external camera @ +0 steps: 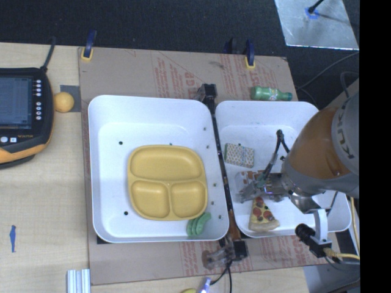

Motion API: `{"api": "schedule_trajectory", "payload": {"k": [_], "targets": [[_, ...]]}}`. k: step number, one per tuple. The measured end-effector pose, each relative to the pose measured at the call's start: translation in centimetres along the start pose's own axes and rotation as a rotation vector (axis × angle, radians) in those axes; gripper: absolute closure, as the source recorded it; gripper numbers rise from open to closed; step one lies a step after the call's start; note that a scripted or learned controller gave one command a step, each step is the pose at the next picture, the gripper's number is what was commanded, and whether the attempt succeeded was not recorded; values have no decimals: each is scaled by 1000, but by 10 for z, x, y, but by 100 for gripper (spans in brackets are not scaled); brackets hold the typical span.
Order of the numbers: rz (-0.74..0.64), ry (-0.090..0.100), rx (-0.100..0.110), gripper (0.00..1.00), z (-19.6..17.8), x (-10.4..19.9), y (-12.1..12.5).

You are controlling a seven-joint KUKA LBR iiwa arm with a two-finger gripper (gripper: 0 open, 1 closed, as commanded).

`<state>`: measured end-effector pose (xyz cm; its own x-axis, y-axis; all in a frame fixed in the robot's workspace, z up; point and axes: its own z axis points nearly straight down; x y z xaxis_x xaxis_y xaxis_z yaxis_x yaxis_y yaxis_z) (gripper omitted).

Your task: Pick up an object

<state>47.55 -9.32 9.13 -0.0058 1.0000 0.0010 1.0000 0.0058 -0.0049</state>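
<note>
Gripper (pixel 255 190) seen low in the right bin (pixel 241 112), just above the pizza slice (pixel 263 215), opening cannot be told, "KU" read on the arm (pixel 342 145).

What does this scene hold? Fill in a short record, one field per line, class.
left bin: yellow divided tray, green item at its lower right
right bin: pizza slice toy, small patterned packet
gripper: low in the right bin, just above the pizza slice
outside the bins: green bottle, orange ball, handheld controller
</note>
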Motion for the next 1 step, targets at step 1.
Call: {"api": "schedule_trajectory", "payload": {"k": [1], "targets": [[-1,1,1,100,-10,-1,0]]}}
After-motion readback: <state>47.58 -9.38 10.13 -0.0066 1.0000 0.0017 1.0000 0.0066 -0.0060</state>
